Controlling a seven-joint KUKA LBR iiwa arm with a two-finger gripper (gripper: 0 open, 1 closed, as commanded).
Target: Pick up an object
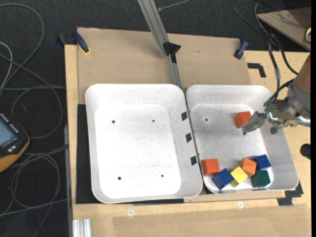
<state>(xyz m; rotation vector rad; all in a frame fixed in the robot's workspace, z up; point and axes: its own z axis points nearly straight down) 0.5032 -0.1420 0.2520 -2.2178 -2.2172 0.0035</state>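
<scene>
The gripper (253,123) sits low in the right bin (217,95), one finger touching the orange cube (242,118) at its ten o'clock, apparently lining up a grasp, though whether it is parted or closed I cannot tell.

Left bin (98,102) floor open; right bin (217,95) near edge crowded with blocks (237,172), far half mostly free.
</scene>
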